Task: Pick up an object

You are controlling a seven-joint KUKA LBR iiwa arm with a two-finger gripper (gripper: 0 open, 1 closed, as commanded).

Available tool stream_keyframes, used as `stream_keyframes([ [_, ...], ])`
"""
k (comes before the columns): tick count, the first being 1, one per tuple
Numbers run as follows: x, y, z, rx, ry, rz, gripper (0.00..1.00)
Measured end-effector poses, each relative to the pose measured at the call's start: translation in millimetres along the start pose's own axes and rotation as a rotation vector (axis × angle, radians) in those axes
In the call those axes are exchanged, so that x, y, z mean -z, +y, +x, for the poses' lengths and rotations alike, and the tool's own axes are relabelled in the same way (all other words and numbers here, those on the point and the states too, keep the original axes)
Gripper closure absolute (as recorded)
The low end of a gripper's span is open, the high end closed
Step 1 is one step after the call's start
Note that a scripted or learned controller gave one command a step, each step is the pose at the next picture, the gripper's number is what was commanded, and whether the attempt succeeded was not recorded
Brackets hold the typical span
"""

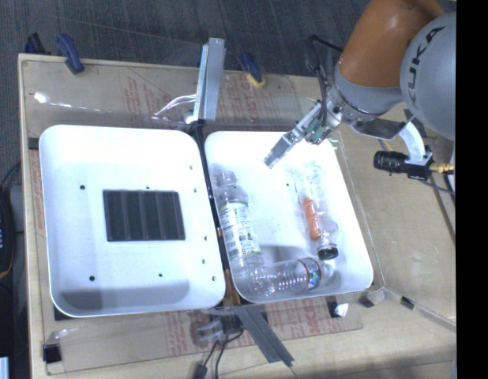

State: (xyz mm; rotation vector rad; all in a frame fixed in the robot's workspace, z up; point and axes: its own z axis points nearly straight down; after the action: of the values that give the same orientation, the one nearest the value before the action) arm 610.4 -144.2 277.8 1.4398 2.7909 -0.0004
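**A:** What fills the frame, starting with the biggest things?

**B:** The grey arm with its orange band enters from the upper right. Below it sit two white bins side by side: the left bin holds a dark ribbed rectangle at its middle, and the right bin holds the clutter.

**A:** Where is the gripper?

**B:** The gripper hangs over the upper part of the right bin, slanting down toward the lower left. I cannot tell from this angle how it is set, and nothing shows in its grasp.

**A:** What could it pick up?

**B:** Three things. A labelled clear bottle lies below and slightly left of the gripper, its long axis running top to bottom along the bin's left wall. A second clear bottle lies crosswise along the bottom edge. A small orange tube lies below and right of the gripper, also lengthwise.

**A:** Which is nearest?

**B:** I judge the labelled bottle's top end and the orange tube about equally near.
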Motion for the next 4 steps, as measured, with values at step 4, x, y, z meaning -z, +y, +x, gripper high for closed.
stream_keyframes([
  [4,-152.4,-81.1,-0.3,-0.097,0.004,0.003,0.0],
])
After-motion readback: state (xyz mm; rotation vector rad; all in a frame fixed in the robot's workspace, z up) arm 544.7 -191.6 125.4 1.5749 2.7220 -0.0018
